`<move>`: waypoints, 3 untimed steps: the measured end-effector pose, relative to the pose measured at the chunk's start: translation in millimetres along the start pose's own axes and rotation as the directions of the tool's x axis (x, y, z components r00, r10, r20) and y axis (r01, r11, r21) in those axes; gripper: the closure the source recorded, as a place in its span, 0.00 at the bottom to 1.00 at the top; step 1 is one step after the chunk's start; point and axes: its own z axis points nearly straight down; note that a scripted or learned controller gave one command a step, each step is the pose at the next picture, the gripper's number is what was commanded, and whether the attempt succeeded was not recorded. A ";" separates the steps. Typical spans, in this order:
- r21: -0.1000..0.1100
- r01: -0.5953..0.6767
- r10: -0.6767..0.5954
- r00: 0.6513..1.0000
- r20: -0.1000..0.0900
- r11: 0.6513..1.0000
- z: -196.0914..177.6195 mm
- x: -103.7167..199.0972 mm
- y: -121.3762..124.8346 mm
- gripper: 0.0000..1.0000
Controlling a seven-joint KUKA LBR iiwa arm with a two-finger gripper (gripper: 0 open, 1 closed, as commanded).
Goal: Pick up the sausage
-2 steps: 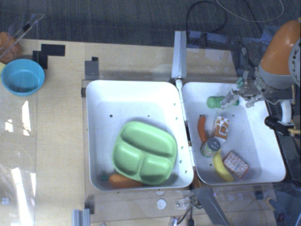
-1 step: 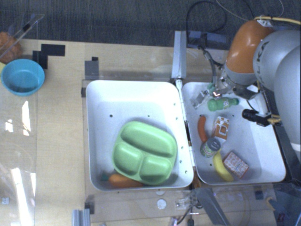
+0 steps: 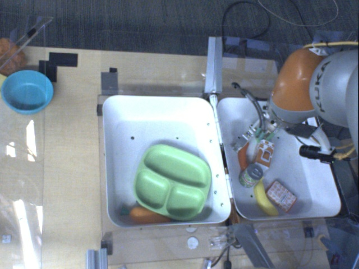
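Banana [image 3: 263, 198] and can [image 3: 250, 176] up front; sausage [image 3: 242, 158] just behind, hugging the bin [image 3: 314, 175] wall; gripper [image 3: 256, 137] beside it, open or closed can't tell; could easily snag the can instead, too crowded

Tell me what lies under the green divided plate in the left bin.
An orange carrot-like piece pokes out from beneath the green divided plate at its front edge, on the left white bin floor. Anything further under is covered.

Green tray [image 3: 173, 180], yellow banana [image 3: 264, 199], blue bowl [image 3: 27, 91].
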 end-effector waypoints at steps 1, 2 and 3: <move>-0.008 0.001 -0.001 1.000 0.005 1.000 -13.4 -0.4 3.6 1.00; -0.008 0.001 -0.001 1.000 0.004 1.000 -13.3 -0.4 3.5 0.00; -0.002 0.118 -0.118 0.993 0.002 0.993 -0.7 7.8 -6.3 0.00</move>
